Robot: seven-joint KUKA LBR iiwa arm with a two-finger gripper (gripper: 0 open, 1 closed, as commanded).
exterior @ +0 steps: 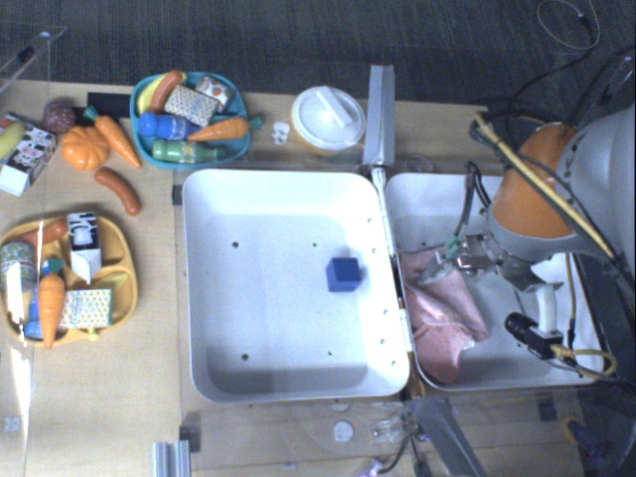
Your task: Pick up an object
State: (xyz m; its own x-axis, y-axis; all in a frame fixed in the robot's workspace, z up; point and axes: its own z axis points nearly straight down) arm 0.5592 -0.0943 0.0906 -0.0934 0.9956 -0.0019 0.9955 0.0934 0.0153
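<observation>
- The arm's fingers (449,258) hang low in the right bin (437,195), at the upper edge of a crumpled pink cloth (444,311); whether they are spread or pinching, I cannot tell.
- This looks like the grasp step, so the next move would be closing on a fold and lifting straight up.
- Well to the fingers' left, the left bin (248,366) holds one blue cube (344,273).
- Far beyond it on the worktop (159,296), a blue bowl (189,157) and a yellow tray (124,266) hold toy food.
</observation>
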